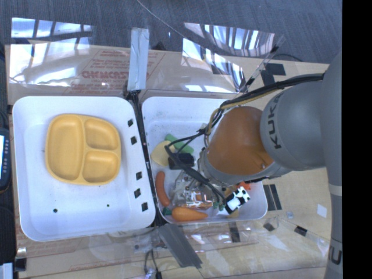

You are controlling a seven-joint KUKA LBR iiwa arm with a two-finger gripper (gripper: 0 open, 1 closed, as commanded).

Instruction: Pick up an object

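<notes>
My gripper (189, 193) is low in the right bin (174, 112), near its front edge, under the orange wrist band (235, 141). Toy food lies around it: a red sausage (161, 189) just to its left, an orange carrot (189, 214) right in front of it, and a yellow piece (159, 154) with a green piece (170, 138) behind. A black-and-white toy (238, 200) sits to its right, with a small orange piece (244, 186) beside it. The arm hides much of the bin floor.
The left bin (29, 173) holds a yellow divided plate (83, 149). A black ridge (138, 150) with clips separates the two bins. Cables run from the wrist over the right bin. Taped cardboard and plastic sheet surround the bins.
</notes>
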